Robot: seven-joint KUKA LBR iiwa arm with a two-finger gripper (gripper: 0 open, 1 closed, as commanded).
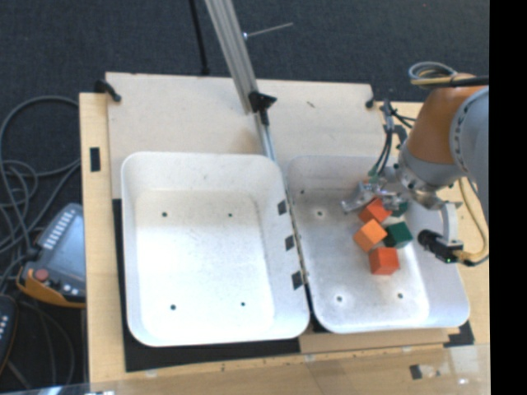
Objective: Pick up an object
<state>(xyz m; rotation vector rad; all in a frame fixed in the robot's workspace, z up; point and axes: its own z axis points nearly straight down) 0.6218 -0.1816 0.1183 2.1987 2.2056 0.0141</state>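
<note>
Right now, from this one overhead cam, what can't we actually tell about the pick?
- Gripper state: in the camera view its fingers blur into the topmost orange block; whether they are around it, touching it or above it cannot be told.
- Green block: partly covered by the neighbouring orange blocks, so its full shape is hidden.
- Arm: cut off towards the right of the view.
- Block stacking: from this slant, resting versus leaning is unclear.

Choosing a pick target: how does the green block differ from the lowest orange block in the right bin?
The green block is dark green; the lowest orange block is reddish orange. The green block looks smaller, the orange one bulkier. The green block sits higher in the view, nearer the gripper; the orange one lies below it. Both are cube-like and lie in the right bin.
</note>
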